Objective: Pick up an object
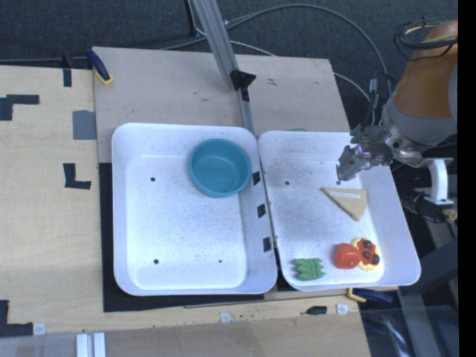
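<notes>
Over the right-hand shallow white bin (387,199), the dark two-finger gripper (346,166) hangs just above the flat tan wedge-shaped toy slice (349,200), nothing visibly between its tips, though how wide it stands I cannot tell. That slice lies low and flat, so a descent slightly off could scrape the floor or nudge it aside.

wooden bench (44,199), dark carpet floor (89,10)
</notes>
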### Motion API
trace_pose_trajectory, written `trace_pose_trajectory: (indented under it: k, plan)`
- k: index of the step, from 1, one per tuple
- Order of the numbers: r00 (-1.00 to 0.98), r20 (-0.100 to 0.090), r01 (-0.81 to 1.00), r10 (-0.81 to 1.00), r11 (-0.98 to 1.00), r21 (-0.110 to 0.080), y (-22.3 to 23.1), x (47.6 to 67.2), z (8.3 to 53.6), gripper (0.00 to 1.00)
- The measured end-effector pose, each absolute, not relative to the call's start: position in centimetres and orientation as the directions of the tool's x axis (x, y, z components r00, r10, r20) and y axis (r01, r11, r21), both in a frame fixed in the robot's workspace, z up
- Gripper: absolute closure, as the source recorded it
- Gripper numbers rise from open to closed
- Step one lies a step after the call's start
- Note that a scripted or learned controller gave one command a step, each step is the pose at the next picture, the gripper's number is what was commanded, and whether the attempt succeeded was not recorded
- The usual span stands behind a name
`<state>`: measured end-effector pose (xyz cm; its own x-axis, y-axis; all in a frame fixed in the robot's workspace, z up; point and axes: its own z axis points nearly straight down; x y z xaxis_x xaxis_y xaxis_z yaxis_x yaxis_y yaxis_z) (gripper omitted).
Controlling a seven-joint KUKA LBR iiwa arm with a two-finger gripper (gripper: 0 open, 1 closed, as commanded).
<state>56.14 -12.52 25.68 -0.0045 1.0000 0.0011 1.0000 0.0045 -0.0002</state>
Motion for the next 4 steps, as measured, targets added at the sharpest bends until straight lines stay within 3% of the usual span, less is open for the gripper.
trace_pose_trajectory:
  k: [1,2,4]
  plan:
    - [-0.005,0.001,1.000,1.000,0.005,-0.002,-7.3,57.2,24.2,1.00]
    - [-0.005,0.001,1.000,1.000,0.005,-0.001,-2.0,59.8,24.0,1.00]
    - [-0.004,0.001,1.000,1.000,0.004,-0.001,8.0,61.9,22.7,1.00]
